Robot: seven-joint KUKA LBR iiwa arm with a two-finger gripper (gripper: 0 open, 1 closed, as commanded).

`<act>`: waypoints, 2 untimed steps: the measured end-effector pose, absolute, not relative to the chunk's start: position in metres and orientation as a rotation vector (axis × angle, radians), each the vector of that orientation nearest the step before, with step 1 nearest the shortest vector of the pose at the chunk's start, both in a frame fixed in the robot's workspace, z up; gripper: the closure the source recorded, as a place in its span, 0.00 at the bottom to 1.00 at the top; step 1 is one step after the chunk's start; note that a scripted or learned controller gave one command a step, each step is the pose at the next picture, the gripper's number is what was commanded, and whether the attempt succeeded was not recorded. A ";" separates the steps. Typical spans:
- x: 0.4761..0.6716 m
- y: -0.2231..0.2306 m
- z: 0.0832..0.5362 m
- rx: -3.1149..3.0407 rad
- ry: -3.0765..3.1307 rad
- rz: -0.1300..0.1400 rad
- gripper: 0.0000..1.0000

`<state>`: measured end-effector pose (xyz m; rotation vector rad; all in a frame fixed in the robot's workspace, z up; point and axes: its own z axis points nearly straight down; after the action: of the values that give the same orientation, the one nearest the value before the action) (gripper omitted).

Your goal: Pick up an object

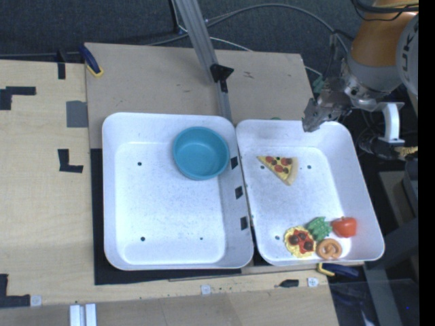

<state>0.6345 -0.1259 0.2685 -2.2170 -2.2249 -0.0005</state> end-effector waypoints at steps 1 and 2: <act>0.638 -0.072 0.250 -2.216 -2.225 0.001 1.00; 0.644 -0.023 0.236 -2.216 -2.224 0.001 1.00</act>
<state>0.6439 -0.0229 0.2358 -2.2163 -2.2241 0.0010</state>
